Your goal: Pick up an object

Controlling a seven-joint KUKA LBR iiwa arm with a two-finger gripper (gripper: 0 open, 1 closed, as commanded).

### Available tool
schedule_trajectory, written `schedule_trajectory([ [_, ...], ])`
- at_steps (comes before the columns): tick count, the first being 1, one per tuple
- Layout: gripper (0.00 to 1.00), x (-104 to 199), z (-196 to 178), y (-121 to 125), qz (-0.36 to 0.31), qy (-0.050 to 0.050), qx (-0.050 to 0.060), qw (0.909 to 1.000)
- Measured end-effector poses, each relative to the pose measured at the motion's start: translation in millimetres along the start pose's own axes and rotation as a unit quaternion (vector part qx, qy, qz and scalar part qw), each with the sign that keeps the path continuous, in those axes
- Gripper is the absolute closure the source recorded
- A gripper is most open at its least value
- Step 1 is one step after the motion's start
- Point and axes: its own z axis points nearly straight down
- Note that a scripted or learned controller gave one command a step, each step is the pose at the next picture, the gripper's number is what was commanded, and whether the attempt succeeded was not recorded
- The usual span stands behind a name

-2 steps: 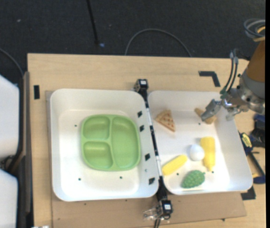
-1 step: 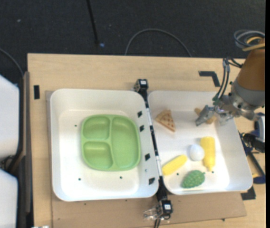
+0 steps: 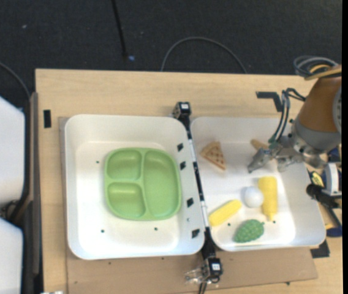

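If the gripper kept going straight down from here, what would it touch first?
Probably the bare floor of the right bin: the gripper hangs just above the yellow bottle, right of the waffle wedge. Depth is unclear.

Open floor left of the claw, clutter below it

The claw hangs over bare white bin floor; the textured tan wedge lies well to its left, while a long yellow piece, small white ball, yellow corn-like piece and knobbly green lump crowd below.
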Motion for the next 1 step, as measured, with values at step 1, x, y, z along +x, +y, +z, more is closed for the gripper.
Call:
schedule_trajectory([
  [1,1.0,-0.9,-14.8,2.2,0.0,-0.001,-0.004,1.0],
])
